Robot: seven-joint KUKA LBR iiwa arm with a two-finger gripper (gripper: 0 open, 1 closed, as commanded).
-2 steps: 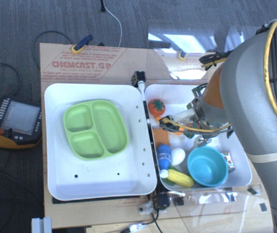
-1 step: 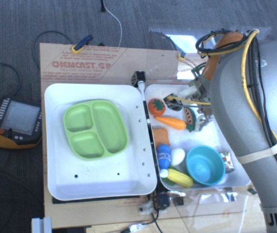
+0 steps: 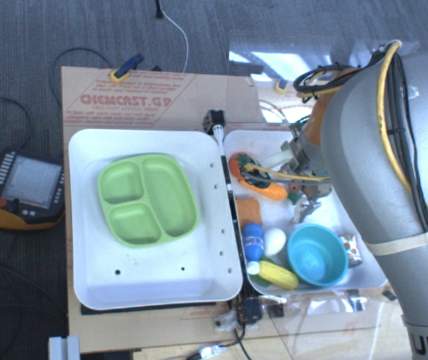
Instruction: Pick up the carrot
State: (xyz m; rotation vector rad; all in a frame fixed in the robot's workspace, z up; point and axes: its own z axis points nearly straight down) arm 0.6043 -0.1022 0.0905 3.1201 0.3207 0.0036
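I hang over the carrot [image 3: 263, 190] in the right bin [image 3: 349, 227], lined up for the grab. My fingers [image 3: 302, 210] sit beside it; whether they're spread, I can't tell.

dark grey carpet floor [image 3: 289, 13], black cable [image 3: 170, 21]
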